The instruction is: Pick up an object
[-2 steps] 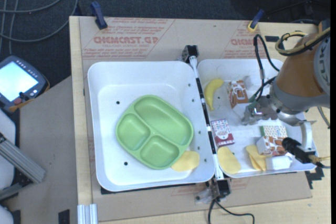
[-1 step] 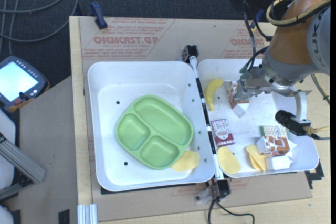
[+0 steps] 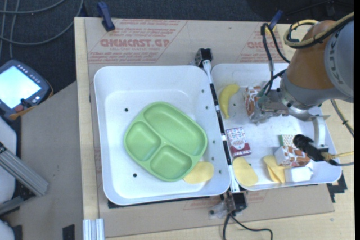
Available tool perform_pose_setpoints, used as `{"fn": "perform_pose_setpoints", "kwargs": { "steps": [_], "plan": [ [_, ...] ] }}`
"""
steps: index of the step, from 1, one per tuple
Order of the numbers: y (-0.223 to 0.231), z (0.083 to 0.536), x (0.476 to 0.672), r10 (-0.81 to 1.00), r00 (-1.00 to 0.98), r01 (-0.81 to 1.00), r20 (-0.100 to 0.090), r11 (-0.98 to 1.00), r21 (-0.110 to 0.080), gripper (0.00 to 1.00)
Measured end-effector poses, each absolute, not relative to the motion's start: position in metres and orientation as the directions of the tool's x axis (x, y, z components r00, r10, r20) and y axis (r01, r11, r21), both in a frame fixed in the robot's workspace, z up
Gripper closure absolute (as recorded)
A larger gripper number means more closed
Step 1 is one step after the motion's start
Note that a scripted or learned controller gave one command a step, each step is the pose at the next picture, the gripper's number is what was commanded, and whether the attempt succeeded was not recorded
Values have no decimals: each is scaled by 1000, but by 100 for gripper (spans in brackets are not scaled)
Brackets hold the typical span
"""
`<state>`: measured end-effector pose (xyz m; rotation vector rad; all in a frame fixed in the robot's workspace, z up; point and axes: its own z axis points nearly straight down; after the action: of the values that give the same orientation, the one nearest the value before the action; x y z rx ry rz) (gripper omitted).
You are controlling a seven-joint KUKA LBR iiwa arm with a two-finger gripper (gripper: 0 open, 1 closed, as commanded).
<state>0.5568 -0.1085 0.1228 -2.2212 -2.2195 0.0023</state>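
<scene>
2 white bins [image 3: 112, 121]. 1 green plate [image 3: 164, 140], 3 sections. 1 banana [image 3: 226, 99]. 3 pale yellow pieces: 1 by the plate [image 3: 198, 173], 2 in the right bin [image 3: 245, 171]. 1 red packet [image 3: 238, 141]. 2 blue clamps [image 3: 105, 16]. 1 tablet [image 3: 18, 87].

Small red-and-white printed packet [image 3: 252, 100] sits right of frame centre, in right bin's upper part, just right of yellow banana-shaped piece. Stands roughly upright, slightly tilted. My gripper [image 3: 260, 112] right against its lower right edge; contact unclear.
</scene>
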Motion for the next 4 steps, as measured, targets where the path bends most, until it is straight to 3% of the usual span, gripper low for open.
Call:
{"fn": "perform_pose_setpoints", "kwargs": {
  "steps": [1, 2, 3, 4],
  "plan": [
    [-139, 212, 628, 1000, -1, 1000, -2, 1, 2, 100],
    [-138, 211, 628, 1000, -1, 1000, -1, 1, 0, 0],
    [-131, 91, 630, 1000, -1, 1000, 1, 1, -3, 0],
    [-131, 102, 631, 1000, -2, 1000, -1, 2, 1, 100]
  ]
}}
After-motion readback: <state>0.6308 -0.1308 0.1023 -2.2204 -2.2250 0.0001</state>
